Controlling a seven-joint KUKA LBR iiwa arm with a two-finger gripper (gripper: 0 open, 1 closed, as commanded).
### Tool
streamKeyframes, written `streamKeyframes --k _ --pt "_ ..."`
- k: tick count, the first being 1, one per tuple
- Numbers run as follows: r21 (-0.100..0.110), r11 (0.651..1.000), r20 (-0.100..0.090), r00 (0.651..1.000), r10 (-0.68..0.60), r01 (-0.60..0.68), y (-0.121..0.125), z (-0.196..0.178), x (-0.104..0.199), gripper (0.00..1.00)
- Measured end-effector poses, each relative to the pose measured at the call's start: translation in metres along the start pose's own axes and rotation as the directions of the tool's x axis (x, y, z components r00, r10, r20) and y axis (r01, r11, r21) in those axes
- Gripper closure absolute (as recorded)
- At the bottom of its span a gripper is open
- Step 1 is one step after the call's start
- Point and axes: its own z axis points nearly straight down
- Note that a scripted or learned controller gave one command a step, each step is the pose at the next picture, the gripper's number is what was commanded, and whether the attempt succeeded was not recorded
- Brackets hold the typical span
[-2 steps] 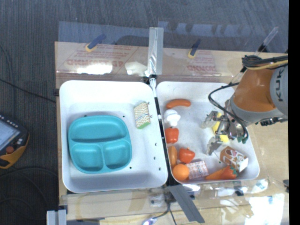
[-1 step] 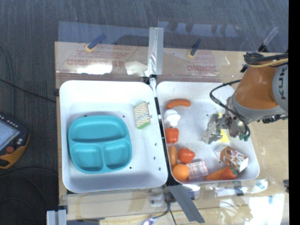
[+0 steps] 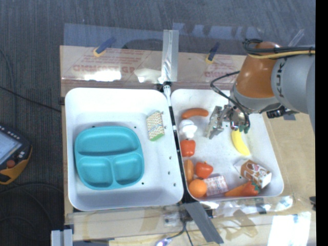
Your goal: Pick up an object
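Two fingers of my gripper (image 3: 218,123) hang spread with nothing between them over the right bin (image 3: 266,137), banana (image 3: 240,141) just beside on the right, so I'm probably lining up a grab.

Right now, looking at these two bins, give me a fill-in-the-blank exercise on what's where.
1. The teal divided tray lies in the ____ bin.
2. The banana lies in the ____ bin.
3. The pincer hangs above the right bin, just left of the ____.
4. The orange sits near that bin's ____ edge.

Missing words: left; right; banana; front
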Motion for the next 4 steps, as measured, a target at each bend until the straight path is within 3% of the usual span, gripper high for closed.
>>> streamKeyframes --k 1,2,3,4 --pt "0.0 0.986 -0.01 0.986 -0.167 0.167 -0.07 -0.13 -0.011 1.0" --pt "-0.005 0.91 -0.014 0.91 -0.415 0.415 -0.08 -0.022 0.04 1.0" --pt "-0.004 0.965 0.002 0.965 -0.263 0.263 0.041 -0.001 0.011 1.0" --pt "-0.002 0.965 -0.002 0.965 -0.262 0.262 0.039 0.001 0.012 0.0"
